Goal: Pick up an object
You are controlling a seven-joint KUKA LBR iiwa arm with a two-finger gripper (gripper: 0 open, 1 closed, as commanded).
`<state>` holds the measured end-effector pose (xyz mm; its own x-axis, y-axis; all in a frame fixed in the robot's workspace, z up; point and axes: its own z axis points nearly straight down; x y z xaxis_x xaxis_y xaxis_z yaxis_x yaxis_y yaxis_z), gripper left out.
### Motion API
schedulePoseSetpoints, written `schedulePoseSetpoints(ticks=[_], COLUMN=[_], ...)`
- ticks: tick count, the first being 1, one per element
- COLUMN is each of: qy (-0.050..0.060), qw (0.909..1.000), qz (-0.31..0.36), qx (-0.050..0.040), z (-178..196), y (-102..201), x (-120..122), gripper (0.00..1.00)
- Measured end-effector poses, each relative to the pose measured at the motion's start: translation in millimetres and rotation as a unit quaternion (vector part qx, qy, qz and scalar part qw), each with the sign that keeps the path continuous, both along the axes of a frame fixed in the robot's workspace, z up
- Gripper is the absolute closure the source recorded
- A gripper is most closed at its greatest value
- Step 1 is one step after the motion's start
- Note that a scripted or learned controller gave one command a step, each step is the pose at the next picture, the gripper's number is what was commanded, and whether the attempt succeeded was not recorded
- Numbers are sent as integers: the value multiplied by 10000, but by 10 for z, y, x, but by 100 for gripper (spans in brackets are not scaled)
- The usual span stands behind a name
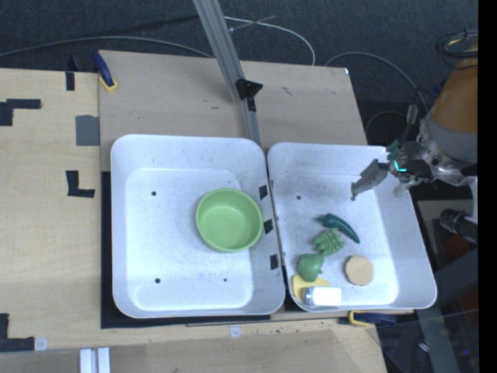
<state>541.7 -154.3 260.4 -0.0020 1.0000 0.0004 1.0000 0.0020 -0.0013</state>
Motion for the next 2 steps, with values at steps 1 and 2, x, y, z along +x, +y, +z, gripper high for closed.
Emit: schedulePoseSetpoints(ticks=[1,2], qy=[33,29], qw=[10000,10000], qz=[-7,-8], qx=[2,0], z=[-630,-1139], y=[-47,-120], x=[-25,16], gripper=[0,0])
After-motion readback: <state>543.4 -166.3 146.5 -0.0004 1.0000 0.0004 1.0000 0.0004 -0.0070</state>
